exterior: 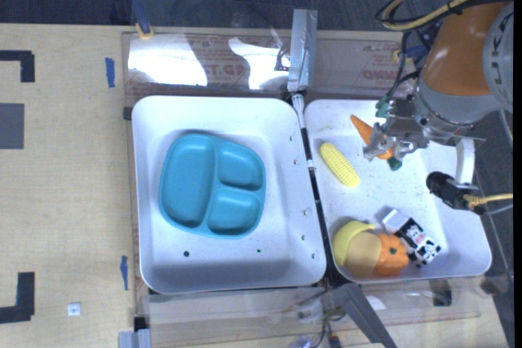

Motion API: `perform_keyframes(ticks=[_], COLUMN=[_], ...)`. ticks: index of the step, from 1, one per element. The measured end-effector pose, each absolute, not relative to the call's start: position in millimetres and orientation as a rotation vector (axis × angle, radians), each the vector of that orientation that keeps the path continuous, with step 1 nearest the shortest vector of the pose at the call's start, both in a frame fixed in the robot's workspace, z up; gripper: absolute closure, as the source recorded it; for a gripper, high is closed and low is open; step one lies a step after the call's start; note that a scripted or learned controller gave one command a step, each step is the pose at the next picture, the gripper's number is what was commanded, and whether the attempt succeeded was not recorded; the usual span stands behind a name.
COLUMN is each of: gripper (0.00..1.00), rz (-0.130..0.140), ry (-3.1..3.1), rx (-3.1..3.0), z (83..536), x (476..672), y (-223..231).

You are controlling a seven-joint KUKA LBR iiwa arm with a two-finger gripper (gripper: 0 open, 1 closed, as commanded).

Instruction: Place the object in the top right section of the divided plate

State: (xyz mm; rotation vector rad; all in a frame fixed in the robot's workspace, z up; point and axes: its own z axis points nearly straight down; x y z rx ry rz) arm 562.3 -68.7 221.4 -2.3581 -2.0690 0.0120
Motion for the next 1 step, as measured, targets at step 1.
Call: perform_keyframes(ticks=[1], gripper=[1.00], rz=[0.011], ry=[-2.299], rx=[-2.127], z=[180.2], x=[478.3], y=[-50.3])
